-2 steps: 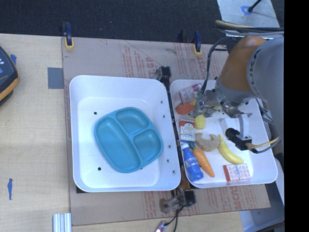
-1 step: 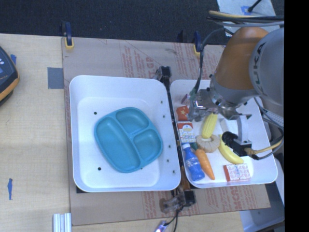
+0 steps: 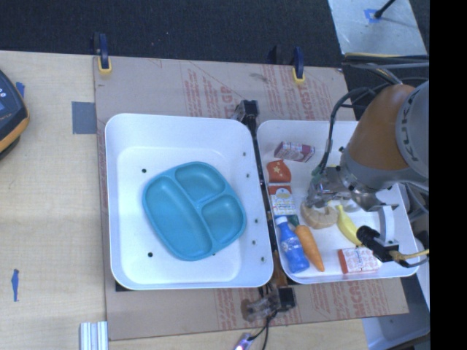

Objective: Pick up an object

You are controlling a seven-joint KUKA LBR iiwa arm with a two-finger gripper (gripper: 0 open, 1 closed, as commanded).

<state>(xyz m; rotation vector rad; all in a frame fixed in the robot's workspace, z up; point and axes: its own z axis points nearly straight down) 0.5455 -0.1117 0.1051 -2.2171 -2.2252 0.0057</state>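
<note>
1. The gripper [image 3: 322,195] hangs low over the middle of the right bin [image 3: 332,131], reaching in from that bin's right edge under the orange-banded wrist. Whether it is parted or closed cannot be told from above, and nothing is visibly caught in it.

2. Directly beneath and just toward the bin's near edge lies a pale round object [image 3: 318,216], seemingly a bun or biscuit; it looks like the nearest candidate, touching or nearly touching the tool's tip.

3. Just beside that, toward the bin's right edge, a yellow banana [image 3: 346,226] lies with its long axis running from centre toward the near right corner.

4. An orange carrot [image 3: 310,247] lies toward the near edge, its long axis slanting roughly parallel to the banana.

5. Against the bin's left wall a blue bottle [image 3: 292,247] lies lengthwise along that wall; farther up are a red packet [image 3: 278,172] and a small carton [image 3: 282,199].

6. A red-and-white box [image 3: 358,260] sits at the near right corner, and a pouch [image 3: 294,151] near the far edge. Their labels are too small to read.

7. The left bin [image 3: 117,195] carries a blue divided plate [image 3: 193,209], well apart from the arm.
</note>
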